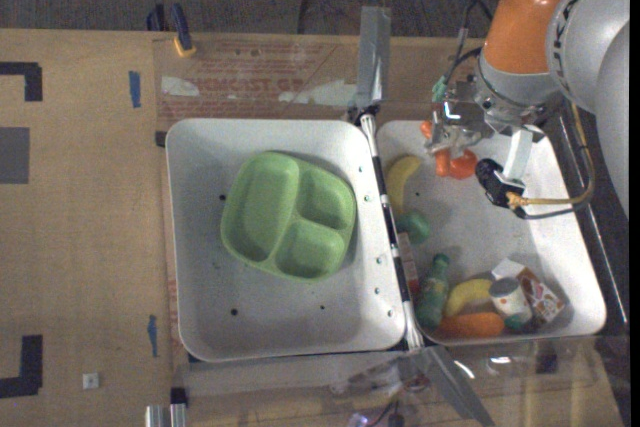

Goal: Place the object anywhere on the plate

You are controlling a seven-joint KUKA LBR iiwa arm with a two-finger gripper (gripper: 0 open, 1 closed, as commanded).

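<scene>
The gripper (pixel 452 147) hangs over the right bin (pixel 565 215), at about 12 o'clock of that bin, and an orange object (pixel 456 163) sits between its fingers, so it is closed on this object. The green plate (pixel 290 215) with three compartments lies in the left bin (pixel 200 245), at 9 o'clock from the gripper and well apart. A yellow banana (pixel 402 179) lies just beside the divider, at 8 o'clock from the gripper.

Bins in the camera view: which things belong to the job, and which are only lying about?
For the job:
green plate
orange object at the gripper

Lying about:
banana
green bottle
second banana
small cup
</scene>
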